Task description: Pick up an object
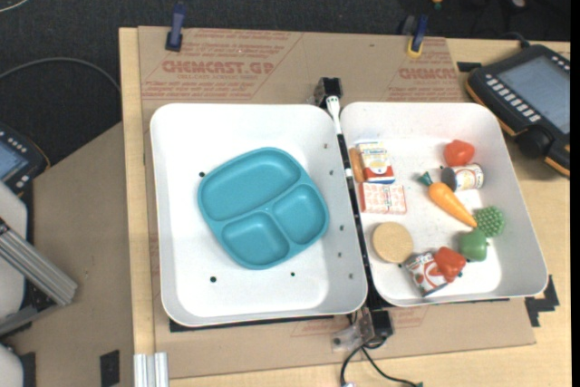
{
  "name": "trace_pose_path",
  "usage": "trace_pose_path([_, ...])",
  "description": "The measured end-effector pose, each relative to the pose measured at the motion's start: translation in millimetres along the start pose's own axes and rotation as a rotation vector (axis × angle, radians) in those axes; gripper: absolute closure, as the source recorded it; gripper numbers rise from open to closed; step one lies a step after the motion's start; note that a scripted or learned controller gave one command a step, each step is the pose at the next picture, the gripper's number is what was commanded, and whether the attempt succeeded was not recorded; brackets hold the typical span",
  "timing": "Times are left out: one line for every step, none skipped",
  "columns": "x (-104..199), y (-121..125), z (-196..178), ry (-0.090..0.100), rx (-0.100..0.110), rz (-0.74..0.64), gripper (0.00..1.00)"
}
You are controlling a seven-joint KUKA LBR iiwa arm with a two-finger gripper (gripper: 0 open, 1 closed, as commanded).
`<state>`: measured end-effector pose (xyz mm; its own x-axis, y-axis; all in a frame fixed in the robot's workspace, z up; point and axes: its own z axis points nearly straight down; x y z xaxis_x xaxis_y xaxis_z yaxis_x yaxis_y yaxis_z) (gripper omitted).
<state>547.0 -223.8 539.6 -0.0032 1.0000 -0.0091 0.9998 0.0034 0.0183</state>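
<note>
The right white bin [507, 159] holds several small things. An orange and white carton [372, 163] lies by its left wall, with a pink and white packet [383, 198] just below it. A red toy tomato [459, 151] and a small jar [468, 178] sit at the upper right. An orange carrot [450, 204] lies slantwise in the middle. Green broccoli [490, 219] and a green pepper [473, 246] are at the right. A round tan biscuit [392, 242], a red piece [449, 261] and a silver can [420, 275] lie near the front.
The left white bin [181, 149] bears a blue divided plate [263, 207]. A black teach pendant [530, 95] rests on the bench at the far right. A blue clamp [175, 27] and a yellow-handled clamp [418, 36] hold the brown board's back edge.
</note>
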Motion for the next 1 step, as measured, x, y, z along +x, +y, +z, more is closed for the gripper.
trace_pose_path([27.9, -68.8, 25.8, 0.011, 0.021, 0.002, 1.0])
